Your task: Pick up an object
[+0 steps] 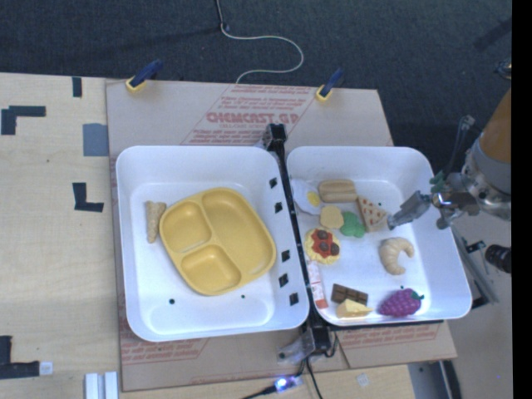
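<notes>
The right bin holds several toy foods: a bread roll, a fried egg, a pizza slice, a yellow piece, a green piece, a round pizza, a croissant, a chocolate bar, cheese and purple grapes. My gripper hangs over the bin's right rim, just right of the pizza slice. It is open, with one finger reaching toward the slice and nothing between the fingers.
The left bin carries a yellow divided plate and a tan stick-shaped snack at its left. A thin red-and-white stick lies along the right bin's left wall. Black clips join the bins at the back.
</notes>
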Robot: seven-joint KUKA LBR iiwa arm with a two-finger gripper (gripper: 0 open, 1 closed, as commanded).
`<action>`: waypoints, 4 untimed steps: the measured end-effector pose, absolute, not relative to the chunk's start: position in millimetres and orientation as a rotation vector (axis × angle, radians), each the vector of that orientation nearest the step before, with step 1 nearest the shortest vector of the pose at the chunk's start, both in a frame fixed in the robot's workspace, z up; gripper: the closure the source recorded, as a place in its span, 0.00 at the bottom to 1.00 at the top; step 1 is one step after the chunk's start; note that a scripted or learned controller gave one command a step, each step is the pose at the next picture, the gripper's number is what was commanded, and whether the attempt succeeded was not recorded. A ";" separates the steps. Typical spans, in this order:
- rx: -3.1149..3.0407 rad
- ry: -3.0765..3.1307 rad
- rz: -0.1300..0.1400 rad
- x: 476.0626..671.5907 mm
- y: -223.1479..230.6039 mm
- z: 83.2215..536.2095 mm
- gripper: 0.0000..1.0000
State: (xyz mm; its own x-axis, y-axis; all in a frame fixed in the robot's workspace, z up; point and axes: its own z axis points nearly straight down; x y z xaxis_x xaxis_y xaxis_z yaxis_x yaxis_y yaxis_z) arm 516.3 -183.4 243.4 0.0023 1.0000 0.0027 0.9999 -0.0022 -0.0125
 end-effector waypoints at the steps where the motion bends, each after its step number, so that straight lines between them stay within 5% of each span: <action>1: -2.219 -2.222 0.002 518.7 -183.2 249.1 0.00; 4: -2.218 -2.221 0.004 504.9 -187.5 84.2 0.00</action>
State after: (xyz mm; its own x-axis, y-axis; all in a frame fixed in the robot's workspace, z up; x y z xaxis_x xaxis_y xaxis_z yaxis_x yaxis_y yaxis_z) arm 504.9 -187.5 84.2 -0.0012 1.0000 0.0004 1.0000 0.0012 -0.0037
